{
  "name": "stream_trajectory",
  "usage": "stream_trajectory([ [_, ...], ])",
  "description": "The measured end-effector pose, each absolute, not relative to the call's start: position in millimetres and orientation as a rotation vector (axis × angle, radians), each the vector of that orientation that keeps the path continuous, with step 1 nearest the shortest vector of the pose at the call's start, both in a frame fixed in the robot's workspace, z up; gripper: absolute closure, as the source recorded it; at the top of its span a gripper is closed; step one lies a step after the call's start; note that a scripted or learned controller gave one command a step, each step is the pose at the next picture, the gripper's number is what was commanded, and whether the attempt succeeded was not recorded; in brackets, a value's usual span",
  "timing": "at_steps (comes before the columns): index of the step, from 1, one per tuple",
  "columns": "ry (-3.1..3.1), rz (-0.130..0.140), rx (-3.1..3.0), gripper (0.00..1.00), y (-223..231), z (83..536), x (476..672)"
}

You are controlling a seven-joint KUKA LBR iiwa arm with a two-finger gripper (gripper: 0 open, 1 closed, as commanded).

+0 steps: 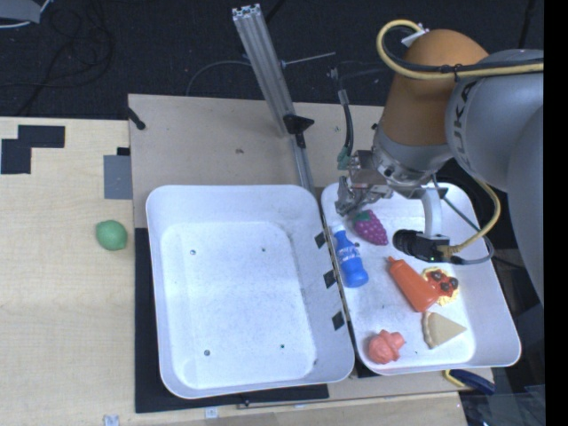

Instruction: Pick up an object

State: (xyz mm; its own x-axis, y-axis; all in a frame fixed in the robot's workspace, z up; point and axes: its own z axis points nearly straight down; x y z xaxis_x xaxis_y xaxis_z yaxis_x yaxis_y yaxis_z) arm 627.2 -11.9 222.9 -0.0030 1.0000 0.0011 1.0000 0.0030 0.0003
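Observation:
My gripper [353, 204] hangs over the back left corner of the right bin [497, 349], just above and left of a purple grape bunch [372, 228]. A blue bottle [349, 258] lies along the bin's left wall, just in front of the gripper. Further forward lie an orange carrot-like piece [410, 284], a small orange and red toy [441, 283], a beige wedge [441, 328] and a pink lump [385, 346]. Nothing shows as held.
The left bin [232, 195] sits beside the right one. A green ball [112, 235] rests on the bench to the far left. A slanted metal rail [269, 69] rises behind the bins. A black cable fitting [417, 243] hangs by the arm.

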Motion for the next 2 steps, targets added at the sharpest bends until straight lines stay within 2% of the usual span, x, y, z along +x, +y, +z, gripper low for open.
stream_trajectory([
  [2,-2.223,0.000,-2.218,1.00,68.7,215.6,561.6],
])
